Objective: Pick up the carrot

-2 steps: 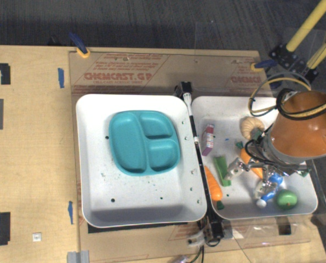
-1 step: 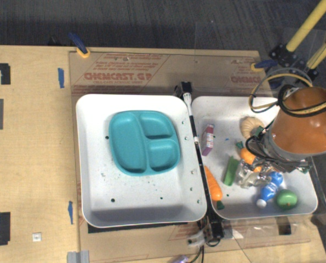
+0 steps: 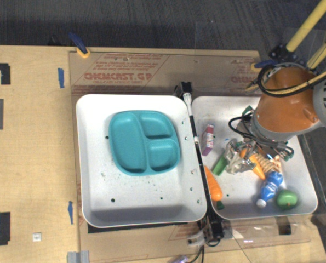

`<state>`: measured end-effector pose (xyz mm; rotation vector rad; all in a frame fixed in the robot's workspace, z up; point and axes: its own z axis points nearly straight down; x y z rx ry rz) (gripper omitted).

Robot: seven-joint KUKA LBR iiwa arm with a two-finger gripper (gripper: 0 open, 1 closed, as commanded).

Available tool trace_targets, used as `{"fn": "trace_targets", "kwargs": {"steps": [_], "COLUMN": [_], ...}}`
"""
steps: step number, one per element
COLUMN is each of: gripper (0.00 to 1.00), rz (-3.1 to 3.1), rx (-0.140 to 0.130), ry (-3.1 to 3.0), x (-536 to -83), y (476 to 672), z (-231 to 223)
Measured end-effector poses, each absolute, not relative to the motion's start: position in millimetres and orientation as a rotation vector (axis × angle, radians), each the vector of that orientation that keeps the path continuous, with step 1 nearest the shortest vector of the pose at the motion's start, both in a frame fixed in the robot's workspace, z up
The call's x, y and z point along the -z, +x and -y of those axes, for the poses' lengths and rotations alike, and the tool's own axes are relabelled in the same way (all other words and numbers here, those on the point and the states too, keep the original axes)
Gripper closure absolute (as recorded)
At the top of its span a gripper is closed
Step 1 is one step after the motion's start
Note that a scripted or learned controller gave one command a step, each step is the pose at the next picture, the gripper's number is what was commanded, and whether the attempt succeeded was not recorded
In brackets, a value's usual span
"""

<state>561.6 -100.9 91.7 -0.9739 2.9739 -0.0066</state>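
Left bin (image 3: 91,163): white and shallow, with a teal divided plate (image 3: 144,142) lying flat in its upper middle; small dark specks dot the floor around it.
Plate compartments: three can be made out, one long at the left and two smaller at the right.
Seam between bins: a dark clamp or bracket (image 3: 185,89) sits at the top of the seam; wiring at the bottom of the seam is too small to read.
Carrot (image 3: 213,184): orange, with a dark green stub at its lower end, lying against the left wall of the right bin (image 3: 305,171), close to the seam. It slants from upper left to lower right and sits apart from the gripper, with nothing holding it.
Pink item (image 3: 209,137): a small pink and white packet or tube above the carrot; its label is too blurred to read.
Green piece (image 3: 219,165): a short green object just left of the gripper, partly overlapped by it.
Gripper (image 3: 240,159): a metal cluster below the orange band, low over the middle of the right bin. The fingers merge with the clutter beneath, so whether they are spread or closed cannot be told.
Orange object (image 3: 259,171): partly hidden beside the gripper; its kind is unclear.
Blue bottle (image 3: 268,188): white cap pointing lower left.
Green round item (image 3: 286,199): in the bin's lower right corner, just beside the bottle.
Arm (image 3: 286,100): its orange band covers the bin's upper right part.
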Motion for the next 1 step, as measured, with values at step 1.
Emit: {"fn": "trace_targets", "kwargs": {"steps": [1], "gripper": [1.00], "rz": [-2.976], "rx": [0.005], "ry": [-0.944], "x": [-191.7], "y": [610.7], "z": [61.8]}}
